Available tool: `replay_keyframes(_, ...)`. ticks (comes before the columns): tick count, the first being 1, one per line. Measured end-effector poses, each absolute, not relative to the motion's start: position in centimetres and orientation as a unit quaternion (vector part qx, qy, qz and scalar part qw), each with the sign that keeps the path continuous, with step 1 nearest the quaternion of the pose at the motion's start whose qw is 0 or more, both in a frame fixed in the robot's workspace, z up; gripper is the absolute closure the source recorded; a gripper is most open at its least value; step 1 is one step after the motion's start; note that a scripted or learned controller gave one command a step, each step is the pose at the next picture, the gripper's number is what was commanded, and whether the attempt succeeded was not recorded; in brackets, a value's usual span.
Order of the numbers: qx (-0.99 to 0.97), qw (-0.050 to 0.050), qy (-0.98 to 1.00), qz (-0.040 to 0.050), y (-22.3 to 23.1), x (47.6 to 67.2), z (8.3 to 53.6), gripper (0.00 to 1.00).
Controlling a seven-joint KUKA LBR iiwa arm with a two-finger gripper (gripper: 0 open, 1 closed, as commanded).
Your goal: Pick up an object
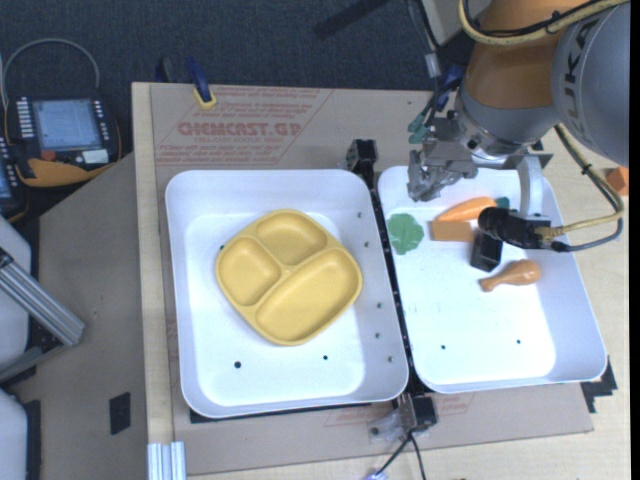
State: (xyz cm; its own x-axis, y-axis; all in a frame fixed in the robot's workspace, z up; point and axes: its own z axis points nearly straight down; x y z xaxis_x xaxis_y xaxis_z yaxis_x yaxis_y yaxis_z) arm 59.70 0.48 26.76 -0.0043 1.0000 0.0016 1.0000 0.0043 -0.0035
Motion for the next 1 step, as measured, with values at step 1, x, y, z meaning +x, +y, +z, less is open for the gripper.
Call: replay_keyframes(1, -0.705, 0.003, -0.709, 0.0014, 5.26, 57.56, 24.50, 1.00)
